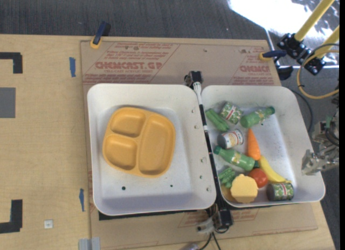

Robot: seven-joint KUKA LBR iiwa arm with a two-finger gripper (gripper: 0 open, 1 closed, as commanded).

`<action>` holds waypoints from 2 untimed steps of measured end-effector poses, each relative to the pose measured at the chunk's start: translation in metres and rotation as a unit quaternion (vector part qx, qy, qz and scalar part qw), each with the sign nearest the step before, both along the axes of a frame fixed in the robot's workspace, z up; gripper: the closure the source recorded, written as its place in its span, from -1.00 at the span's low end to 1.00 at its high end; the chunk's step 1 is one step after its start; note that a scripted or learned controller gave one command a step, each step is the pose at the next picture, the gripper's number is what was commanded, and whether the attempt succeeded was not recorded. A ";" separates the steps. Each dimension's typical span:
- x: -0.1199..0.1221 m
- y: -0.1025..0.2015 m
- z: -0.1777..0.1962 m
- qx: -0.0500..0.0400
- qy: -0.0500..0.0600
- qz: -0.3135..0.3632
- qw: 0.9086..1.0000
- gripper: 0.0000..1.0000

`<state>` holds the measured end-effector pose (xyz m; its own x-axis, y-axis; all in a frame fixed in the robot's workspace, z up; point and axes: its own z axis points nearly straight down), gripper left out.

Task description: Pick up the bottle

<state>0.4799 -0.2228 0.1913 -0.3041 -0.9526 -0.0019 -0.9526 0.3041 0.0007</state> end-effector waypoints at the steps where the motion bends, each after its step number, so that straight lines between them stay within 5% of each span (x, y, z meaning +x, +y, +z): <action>1: -0.001 0.001 -0.081 0.001 0.000 0.181 0.983 1.00; 2: 0.000 0.008 0.024 0.000 -0.002 0.298 0.955 1.00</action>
